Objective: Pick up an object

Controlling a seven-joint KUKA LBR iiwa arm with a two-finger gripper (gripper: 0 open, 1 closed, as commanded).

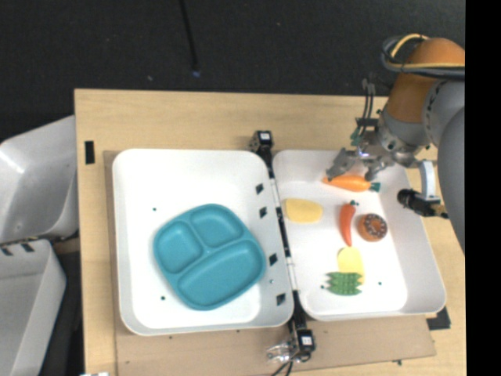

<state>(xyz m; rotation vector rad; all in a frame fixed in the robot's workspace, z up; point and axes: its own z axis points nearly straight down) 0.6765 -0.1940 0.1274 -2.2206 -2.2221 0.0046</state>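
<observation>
Orange carrot [349,183] lies flat at right bin's [415,292] far end.

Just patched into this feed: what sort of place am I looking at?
Likely a robot grasping test bench: two white bins side by side on a wooden bench, toy food like an orange carrot, and a blue divided plate.

Two bins sit side by side on a bench [94,116]. A divided plate [207,254] lies in the left bin [133,178]. In the right bin [411,276], a donut [373,226] rests near the right wall. Relative to the donut: a chili [346,222] lies just left, a potato [302,211] farther left, a carrot [349,182] behind and left under the gripper [362,161], a corn cob [350,259] in front and left, and a pea pod [344,283] beyond the cob.
</observation>
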